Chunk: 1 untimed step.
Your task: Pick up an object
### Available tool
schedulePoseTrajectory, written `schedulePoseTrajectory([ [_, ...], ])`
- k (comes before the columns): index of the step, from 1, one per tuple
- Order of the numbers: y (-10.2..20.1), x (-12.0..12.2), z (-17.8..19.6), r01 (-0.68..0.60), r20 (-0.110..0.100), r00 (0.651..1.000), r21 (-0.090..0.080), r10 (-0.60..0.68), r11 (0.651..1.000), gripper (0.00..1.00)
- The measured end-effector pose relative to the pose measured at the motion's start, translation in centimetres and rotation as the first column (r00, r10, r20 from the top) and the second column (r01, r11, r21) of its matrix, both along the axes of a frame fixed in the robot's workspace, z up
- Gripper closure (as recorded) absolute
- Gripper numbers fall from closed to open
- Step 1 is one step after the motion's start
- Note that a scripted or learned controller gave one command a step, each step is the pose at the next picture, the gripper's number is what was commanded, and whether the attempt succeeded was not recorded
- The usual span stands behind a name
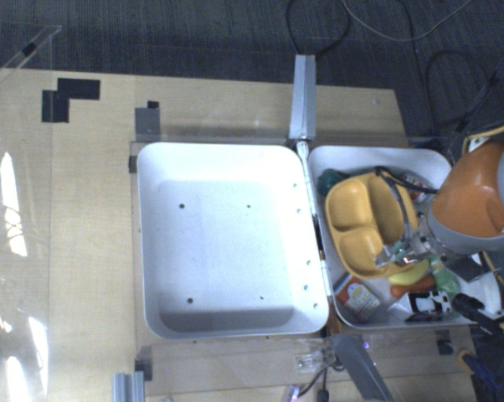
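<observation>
Just left of the fingers (408,253) lies the yellow dish (361,220).

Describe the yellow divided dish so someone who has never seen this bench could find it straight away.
Of the two white bins, look in the right-hand bin, the cluttered one under the grey and orange arm. The yellow dish lies in its left half, close to the wall shared with the left bin. It is the largest item there, plain yellow, split into compartments, unlike the small mixed-colour items by the gripper.
</observation>
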<state>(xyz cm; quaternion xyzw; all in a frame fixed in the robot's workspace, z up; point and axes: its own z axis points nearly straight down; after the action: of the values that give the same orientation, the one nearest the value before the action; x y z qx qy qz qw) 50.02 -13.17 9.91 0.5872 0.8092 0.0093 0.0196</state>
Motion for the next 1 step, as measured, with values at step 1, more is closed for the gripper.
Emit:
schedulePoseTrajectory([
  [1,-5.34,-0.36,11.11,-0.154,-0.034,0.988,0.004,0.154,0.988,1.00],
])
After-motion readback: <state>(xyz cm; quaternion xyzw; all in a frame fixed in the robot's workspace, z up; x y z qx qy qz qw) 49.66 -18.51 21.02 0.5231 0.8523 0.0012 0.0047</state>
